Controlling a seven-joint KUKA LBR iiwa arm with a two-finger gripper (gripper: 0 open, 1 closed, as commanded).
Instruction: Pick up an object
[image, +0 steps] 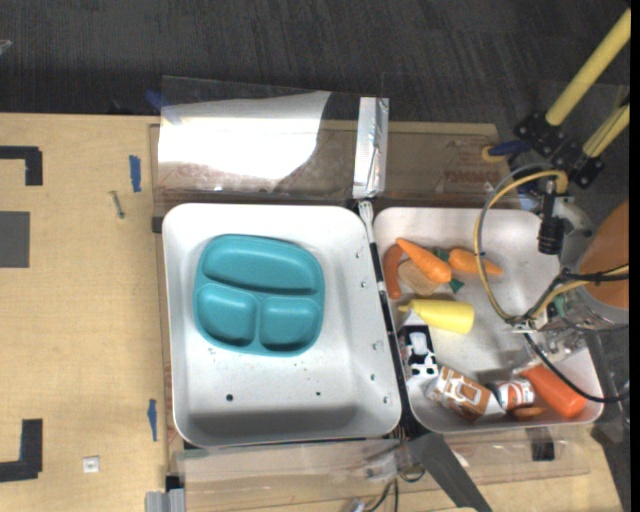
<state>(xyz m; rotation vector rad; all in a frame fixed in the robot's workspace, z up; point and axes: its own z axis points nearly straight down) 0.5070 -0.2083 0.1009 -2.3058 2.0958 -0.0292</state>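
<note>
The tool (560, 335) hangs at three o'clock over the right white bin (500, 225), half hidden in cables; I cannot tell its state; candidates crowd together: a yellow plastic cylinder (445, 316) at the bin's nine o'clock, an orange plastic carrot (425, 262) at eleven, a brown-and-white carton (460, 392) at six; a descent likely nudges neighbours or snags a cable.
</note>
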